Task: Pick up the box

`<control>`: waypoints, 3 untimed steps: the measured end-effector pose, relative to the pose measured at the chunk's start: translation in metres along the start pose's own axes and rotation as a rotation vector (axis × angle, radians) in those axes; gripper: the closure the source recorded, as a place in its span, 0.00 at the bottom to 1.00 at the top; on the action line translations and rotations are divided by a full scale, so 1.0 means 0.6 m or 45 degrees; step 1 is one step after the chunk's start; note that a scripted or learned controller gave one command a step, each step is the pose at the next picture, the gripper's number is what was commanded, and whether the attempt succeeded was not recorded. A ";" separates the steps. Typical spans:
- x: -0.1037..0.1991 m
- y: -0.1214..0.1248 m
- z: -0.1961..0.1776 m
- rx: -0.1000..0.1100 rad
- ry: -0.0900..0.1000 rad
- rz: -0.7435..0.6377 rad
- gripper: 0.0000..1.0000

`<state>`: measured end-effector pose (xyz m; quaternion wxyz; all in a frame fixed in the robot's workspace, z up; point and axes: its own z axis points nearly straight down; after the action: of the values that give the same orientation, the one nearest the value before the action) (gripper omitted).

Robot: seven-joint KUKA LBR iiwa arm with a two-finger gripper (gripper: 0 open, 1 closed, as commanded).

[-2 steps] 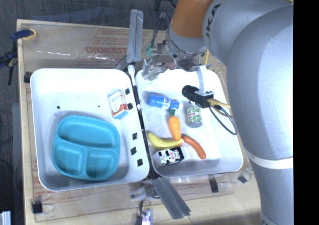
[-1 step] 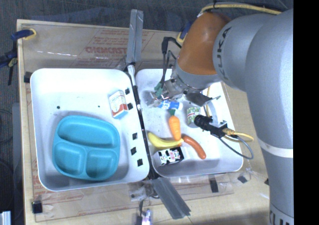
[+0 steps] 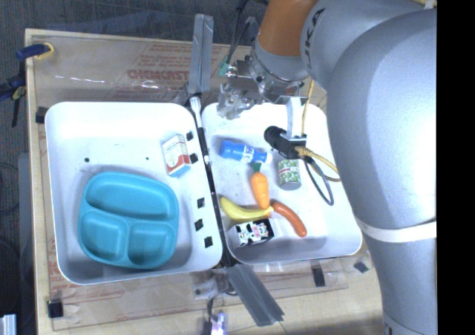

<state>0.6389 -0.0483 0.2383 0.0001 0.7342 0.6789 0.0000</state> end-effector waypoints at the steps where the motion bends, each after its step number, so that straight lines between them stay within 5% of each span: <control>1: -0.036 -0.080 0.065 0.005 0.001 -0.488 1.00; 2: -0.018 -0.071 -0.004 0.001 0.000 -0.069 1.00; 3: -0.008 -0.089 0.004 0.006 0.001 -0.211 1.00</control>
<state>0.5852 -0.0486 0.2359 -0.0019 0.6755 0.7373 -0.0015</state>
